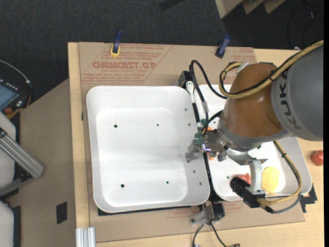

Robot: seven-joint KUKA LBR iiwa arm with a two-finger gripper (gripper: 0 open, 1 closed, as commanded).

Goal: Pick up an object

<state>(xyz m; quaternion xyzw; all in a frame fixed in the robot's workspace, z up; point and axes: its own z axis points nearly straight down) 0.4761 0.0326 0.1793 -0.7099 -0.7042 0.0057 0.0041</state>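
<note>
A yellow rounded object lies in the right bin, near its front right corner. A small red piece shows just left of it, partly hidden by the robot's hardware. My gripper hangs low over the seam between the two bins, at the left bin's right wall, well left of the yellow object. The orange wrist band and grey arm cover most of the right bin, so whatever lies beneath them is hidden.
The left bin is a wide white tray with a few small dark dots on its floor. An orange item sits on the cardboard bench top, outside the right bin. Blue clamps hold the cardboard's far edge.
</note>
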